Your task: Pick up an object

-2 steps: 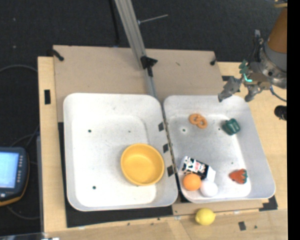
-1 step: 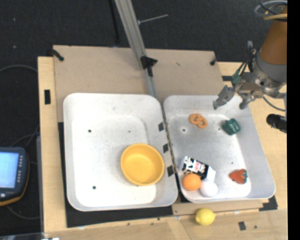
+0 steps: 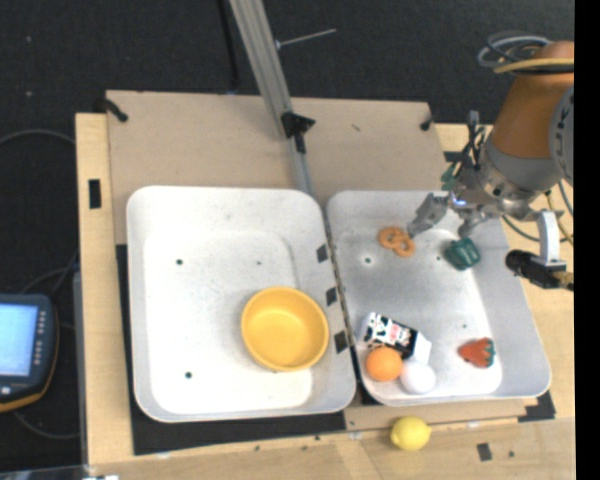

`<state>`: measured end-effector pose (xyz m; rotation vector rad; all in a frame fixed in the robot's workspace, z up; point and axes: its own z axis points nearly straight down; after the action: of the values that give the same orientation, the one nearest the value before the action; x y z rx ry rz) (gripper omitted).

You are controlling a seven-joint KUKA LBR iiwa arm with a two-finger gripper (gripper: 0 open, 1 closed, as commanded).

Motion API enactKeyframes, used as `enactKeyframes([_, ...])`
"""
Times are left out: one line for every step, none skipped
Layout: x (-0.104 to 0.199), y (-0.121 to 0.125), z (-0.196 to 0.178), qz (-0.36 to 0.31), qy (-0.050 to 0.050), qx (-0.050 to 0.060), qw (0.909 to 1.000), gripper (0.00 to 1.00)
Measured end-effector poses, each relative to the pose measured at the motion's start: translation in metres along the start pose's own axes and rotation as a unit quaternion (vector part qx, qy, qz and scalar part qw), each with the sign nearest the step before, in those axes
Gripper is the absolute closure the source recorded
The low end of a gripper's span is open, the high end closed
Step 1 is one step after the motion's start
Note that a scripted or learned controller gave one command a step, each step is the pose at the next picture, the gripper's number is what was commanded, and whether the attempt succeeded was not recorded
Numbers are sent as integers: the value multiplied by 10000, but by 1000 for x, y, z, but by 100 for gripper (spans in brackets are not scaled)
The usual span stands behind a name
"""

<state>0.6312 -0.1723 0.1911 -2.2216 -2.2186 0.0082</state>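
Note:
My gripper (image 3: 443, 230) hangs over the back of the right bin (image 3: 430, 288), and its two fingers are spread wide, so it is open. The left fingertip (image 3: 418, 222) is just above a tan pretzel (image 3: 396, 240). The right finger reaches down to a small green object (image 3: 462, 255) and touches or nearly touches it. Nothing sits between the fingers. At the bin's front lie a black-and-white carton (image 3: 392, 334), an orange (image 3: 384, 365), a white ball (image 3: 417, 378) and a red object (image 3: 476, 352).
A yellow bowl (image 3: 284, 328) sits in the left bin (image 3: 180, 268). A lemon (image 3: 410, 433) lies on the bench in front of the right bin. A slanted metal pole (image 3: 265, 58) stands behind the bins. A handheld screen (image 3: 10, 348) is at far left.

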Motion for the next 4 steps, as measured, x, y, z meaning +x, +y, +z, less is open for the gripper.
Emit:
enactKeyframes([-5,5,44,5,-7,-13,10000,0])
enactKeyframes([-6,7,30,7,-7,-51,10000,100])
enactKeyframes([-13,1,-28,-11,5,-61,10000,100])
enactKeyframes([-13,1,-16,-11,5,-23,10000,100])
